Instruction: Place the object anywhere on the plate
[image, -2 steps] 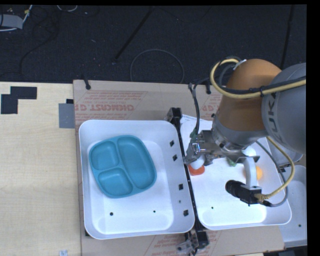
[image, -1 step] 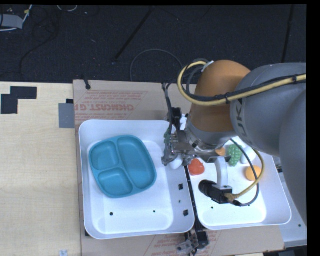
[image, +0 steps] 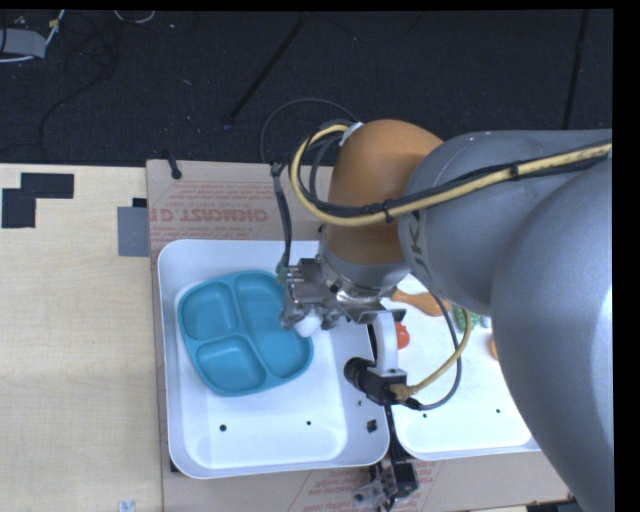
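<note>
Arm (image: 500, 230) — big grey body with the orange band, reaching in from the right and covering most of the right bin (image: 470, 430). Wrist sits over the divide between the two bins, above the right edge of the left bin (image: 250, 440).

Left bin holds the plate (image: 235, 335): blue, three compartments, lying flat toward the bin's upper left. All three compartments look bare from here, so I judge the placing not yet done.

Right bin: bits of orange and red (image: 402, 335) and something green (image: 462, 320) peek out from under the arm. Too hidden to name. The object to be moved could be among them, or at the wrist; I cannot settle which.

Hand (image: 305, 318) — low over the plate's right rim, touching or just above it. A small pale lump (image: 309, 324) shows at its tip. Could be a carried thing, could be part of the hand itself. Too small and too crowded by cabling to tell how the hand stands or whether anything is in it.

What is left, by my reading: get the object onto the blue plate and let go.
</note>
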